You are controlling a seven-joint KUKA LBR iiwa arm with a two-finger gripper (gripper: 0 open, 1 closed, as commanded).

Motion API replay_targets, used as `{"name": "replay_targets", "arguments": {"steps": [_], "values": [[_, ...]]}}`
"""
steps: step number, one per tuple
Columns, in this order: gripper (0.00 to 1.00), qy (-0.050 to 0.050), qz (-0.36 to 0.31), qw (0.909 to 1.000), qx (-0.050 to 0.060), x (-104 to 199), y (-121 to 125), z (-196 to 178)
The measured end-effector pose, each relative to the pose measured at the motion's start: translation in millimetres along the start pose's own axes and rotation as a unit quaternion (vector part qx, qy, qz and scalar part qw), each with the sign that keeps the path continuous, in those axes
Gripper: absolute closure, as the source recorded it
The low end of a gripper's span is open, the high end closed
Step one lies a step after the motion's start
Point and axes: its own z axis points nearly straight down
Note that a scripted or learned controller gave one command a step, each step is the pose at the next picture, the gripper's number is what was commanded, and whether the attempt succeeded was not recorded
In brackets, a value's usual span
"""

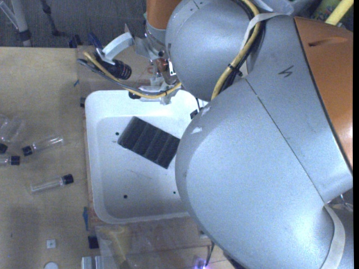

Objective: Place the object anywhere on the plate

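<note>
A dark ribbed rectangular slab (148, 142) lies flat and turned at an angle on the floor of the white bin (106, 195), toward its far side. My gripper (159, 86) hangs over the bin's far rim, just beyond the slab's far corner, with yellow and black cables looped around it. The grey arm (263, 150) reaches in from the right and hides the bin's right part and everything past it. I see nothing held at the gripper.
Clear vials with black caps lie on the wooden bench left of the bin, one (46, 145) farther back and one (52, 182) nearer. A white bracket (115, 45) sticks out by the wrist. Clutter sits at the top right corner.
</note>
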Motion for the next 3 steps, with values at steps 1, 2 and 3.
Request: {"name": "replay_targets", "arguments": {"steps": [1, 2, 3], "values": [[1.0, 0.0, 0.001, 1.0, 0.0, -13, 3, -101], [1.0, 0.0, 0.038, 0.9993, 0.0, -5, -1, -160], [1.0, -0.004, -0.027, 0.9996, 0.001, -6, -2, -117]]}}
